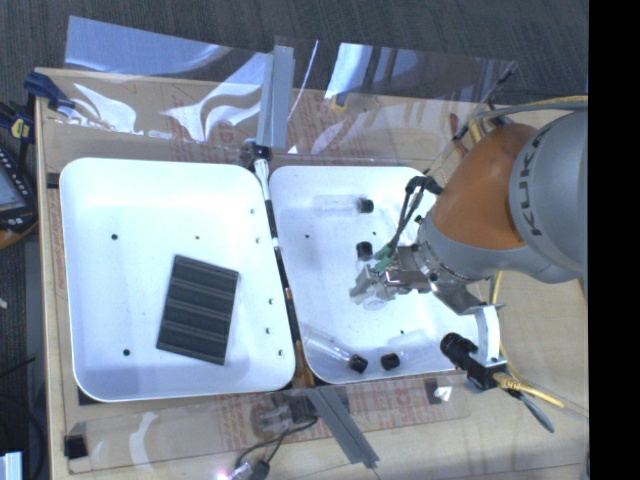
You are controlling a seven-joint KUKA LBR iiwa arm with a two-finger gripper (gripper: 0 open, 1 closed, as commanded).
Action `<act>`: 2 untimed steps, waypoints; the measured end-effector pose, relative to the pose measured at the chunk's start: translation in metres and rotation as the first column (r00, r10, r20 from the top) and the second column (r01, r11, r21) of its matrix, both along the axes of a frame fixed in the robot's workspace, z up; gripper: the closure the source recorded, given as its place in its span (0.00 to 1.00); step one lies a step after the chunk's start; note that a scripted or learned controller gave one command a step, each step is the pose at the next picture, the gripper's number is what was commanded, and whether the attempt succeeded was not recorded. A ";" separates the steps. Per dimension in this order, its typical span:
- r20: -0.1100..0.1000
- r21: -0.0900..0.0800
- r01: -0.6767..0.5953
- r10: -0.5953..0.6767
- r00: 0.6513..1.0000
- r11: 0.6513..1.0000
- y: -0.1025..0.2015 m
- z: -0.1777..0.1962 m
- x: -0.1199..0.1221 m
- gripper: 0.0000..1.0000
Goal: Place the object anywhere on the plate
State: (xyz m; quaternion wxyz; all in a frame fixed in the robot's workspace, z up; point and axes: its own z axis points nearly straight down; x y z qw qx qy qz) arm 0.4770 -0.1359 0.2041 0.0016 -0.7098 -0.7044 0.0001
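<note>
The bench carries two white bins side by side, and everything below is placed from the dark plate, a ribbed rectangle lying tilted in the lower middle of the left bin.

The arm, grey with its orange band, is well to the right of the plate, reaching over the right bin and covering that bin's right part. The pincer hangs over the middle of the right bin, a whole bin-wall away from the plate. Its tips are lost in a blur of metal and clear material, so whether they are apart or together cannot be told.

The task's thing seems to be one of the clear tubes with black caps. One tube lies to the upper right of the plate, near the right bin's back wall. Another tube lies to the plate's right at the right bin's front edge, with a loose black cap just beyond it. A further black cap sits just beside the pincer, on its plate side. Something pale and glassy is at the pincer's tips, but it is too blurred to name.

As a judgement, the risk is a weak or empty grip: a smooth round tube can roll away or slide out. Carried towards the plate, it must clear the wall between the bins; and set down on the ribbed plate, it could roll off.
</note>
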 end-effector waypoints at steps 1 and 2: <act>-0.002 0.000 -0.098 0.098 0.995 0.995 0.077 -0.014 0.055 1.00; -0.002 -0.001 -0.034 0.034 0.999 0.999 0.152 -0.013 0.121 1.00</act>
